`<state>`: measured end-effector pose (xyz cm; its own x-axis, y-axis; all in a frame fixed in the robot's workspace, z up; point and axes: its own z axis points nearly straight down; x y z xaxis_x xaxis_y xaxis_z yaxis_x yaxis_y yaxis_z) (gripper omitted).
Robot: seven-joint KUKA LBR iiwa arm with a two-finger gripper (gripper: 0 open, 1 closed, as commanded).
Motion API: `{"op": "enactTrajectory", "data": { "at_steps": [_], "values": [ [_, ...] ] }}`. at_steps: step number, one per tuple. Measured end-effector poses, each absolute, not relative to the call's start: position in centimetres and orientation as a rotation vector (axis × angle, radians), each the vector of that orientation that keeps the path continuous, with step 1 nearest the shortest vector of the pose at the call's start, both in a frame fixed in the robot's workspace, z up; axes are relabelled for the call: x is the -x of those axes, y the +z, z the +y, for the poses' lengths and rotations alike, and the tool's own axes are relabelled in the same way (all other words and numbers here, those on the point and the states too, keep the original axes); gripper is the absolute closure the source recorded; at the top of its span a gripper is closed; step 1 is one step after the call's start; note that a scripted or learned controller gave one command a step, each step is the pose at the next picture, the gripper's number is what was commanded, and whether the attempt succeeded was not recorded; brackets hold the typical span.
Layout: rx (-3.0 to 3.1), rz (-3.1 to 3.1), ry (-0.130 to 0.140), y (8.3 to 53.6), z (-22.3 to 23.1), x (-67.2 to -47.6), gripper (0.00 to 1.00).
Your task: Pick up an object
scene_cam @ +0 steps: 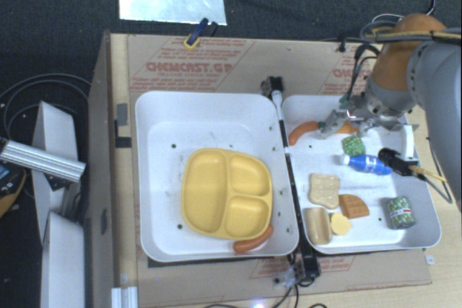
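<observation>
My gripper (338,125) hangs low over the far part of the right bin (426,234), reaching in from the right. It is just right of an orange curved sausage (303,130) and above a small green block (354,146). A small orange piece (349,129) lies right beside the gripper; whether it is touched is unclear. Nearer the front lie a blue-and-white bottle (368,165), a pale bread slice (324,190), a brown waffle (354,206), a green can (399,213), a yellow disc (340,225) and a beige cup (317,225).
The left bin (155,126) holds a yellow divided plate (226,192), with a reddish sausage (253,242) at its front edge. A raised divider (283,148) separates the two bins. The arm's grey and orange wrist (397,76) looms over the right bin's far right corner.
</observation>
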<state>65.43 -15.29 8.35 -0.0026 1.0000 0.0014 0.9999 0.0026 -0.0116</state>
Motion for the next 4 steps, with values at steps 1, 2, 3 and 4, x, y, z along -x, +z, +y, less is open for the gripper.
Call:
{"op": "enactTrajectory", "data": {
  "at_steps": [1,2,3,4],
  "values": [
    [2.218,-2.223,0.000,8.6,-19.6,-65.5,0.00],
    [2.218,-2.227,-0.002,8.5,-16.8,-63.0,0.00],
    [2.221,-2.224,-0.001,8.5,-17.2,-62.5,0.00],
    [2.217,-2.223,0.003,8.4,-16.0,-65.5,0.00]
  ]
}}
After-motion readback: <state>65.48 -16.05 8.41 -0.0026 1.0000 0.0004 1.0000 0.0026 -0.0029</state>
